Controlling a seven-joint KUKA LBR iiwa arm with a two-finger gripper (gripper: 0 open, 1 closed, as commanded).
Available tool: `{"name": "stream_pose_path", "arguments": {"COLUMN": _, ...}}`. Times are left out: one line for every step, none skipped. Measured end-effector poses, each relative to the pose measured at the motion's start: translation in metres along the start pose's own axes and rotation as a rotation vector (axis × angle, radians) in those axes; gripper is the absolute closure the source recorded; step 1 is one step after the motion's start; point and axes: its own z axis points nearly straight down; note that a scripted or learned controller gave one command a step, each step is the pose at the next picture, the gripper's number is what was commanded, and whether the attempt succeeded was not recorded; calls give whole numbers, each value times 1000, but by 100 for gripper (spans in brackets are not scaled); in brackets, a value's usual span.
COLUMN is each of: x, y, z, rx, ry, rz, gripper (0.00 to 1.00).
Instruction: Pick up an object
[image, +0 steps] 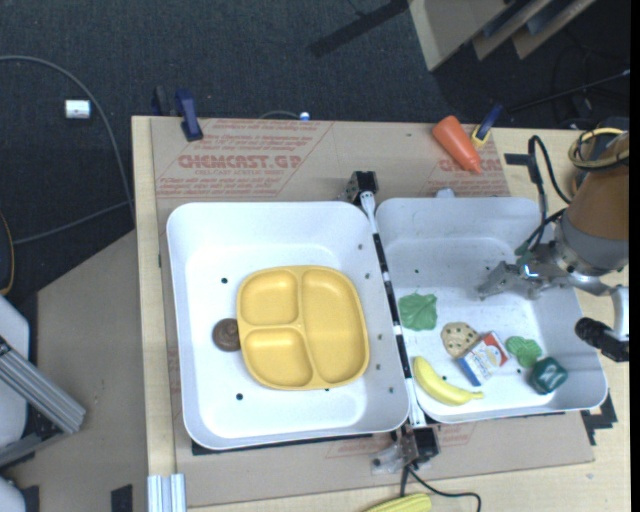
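My gripper (515, 282) hangs over the back right of the right bin (440, 215), open, with nothing between its fingers. In front of it on the bin floor lie a green leaf (418, 310), a speckled cookie (457, 338), a red, white and blue carton (483, 358), a small green piece (523, 350), a dark green can (547, 375) and a banana (443, 383). All of these lie apart from the gripper, toward the near side.
The left bin (200, 235) holds a yellow divided plate (300, 328) with a brown round piece (226, 334) at its left edge. An orange carrot-like object (458, 144) lies on the bench behind the right bin. The arm's orange band (603, 205) is at the right edge.
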Motion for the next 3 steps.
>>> {"name": "stream_pose_path", "arguments": {"x": 3, "y": -99, "z": 1, "rx": -2, "ry": -8, "rz": 5, "gripper": 0}}
{"name": "stream_pose_path", "arguments": {"x": 3, "y": -99, "z": -9, "rx": -5, "ry": -10, "rz": 6, "gripper": 100}}
{"name": "stream_pose_path", "arguments": {"x": 3, "y": -98, "z": -19, "rx": -7, "ry": -11, "rz": 6, "gripper": 100}}
